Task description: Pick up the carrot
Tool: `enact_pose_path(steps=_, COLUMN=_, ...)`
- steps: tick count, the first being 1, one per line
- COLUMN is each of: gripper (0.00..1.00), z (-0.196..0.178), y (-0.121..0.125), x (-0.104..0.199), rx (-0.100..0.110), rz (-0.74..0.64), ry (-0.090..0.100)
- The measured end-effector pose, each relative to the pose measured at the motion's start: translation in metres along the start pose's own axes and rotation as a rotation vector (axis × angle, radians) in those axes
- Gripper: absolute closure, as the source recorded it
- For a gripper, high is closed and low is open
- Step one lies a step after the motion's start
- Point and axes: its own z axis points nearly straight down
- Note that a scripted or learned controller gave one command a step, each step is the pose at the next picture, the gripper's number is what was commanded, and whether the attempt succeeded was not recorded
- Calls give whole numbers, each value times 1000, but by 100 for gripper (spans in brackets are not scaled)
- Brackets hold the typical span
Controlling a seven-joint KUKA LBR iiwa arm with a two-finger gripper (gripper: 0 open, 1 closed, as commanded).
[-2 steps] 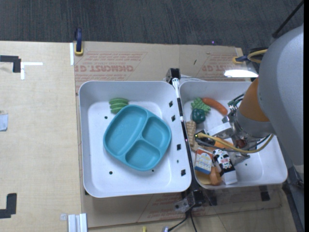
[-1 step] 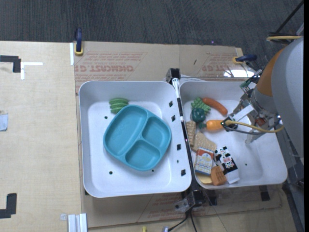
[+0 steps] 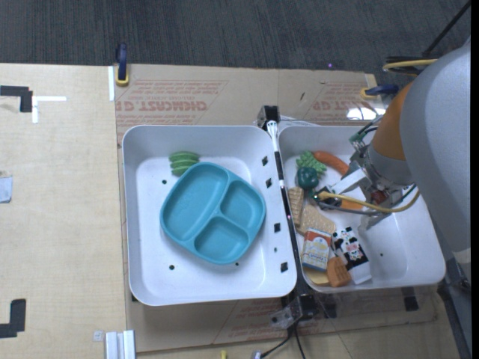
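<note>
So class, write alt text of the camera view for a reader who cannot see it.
A grey robot arm reaches from the right into the right bin, near an orange carrot among small food items. The left bin holds a blue divided plate and a green vegetable.

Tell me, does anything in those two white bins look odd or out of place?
Mildly: the blue three-compartment plate sits skewed in the left white bin, partly covering a green pea pod. The right white bin is a crowded jumble of toy foods.

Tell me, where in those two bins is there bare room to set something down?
Left bin: bare floor along its front and left, around the blue plate. Right bin: a bare patch at front right. Its left half is crowded with the carrot, crackers and small boxes.
</note>
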Motion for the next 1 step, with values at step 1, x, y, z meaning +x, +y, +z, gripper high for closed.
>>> enact_pose_path(steps=1, gripper=0, z=0, y=-37, x=-59, rx=-2, rz=73, ry=2)
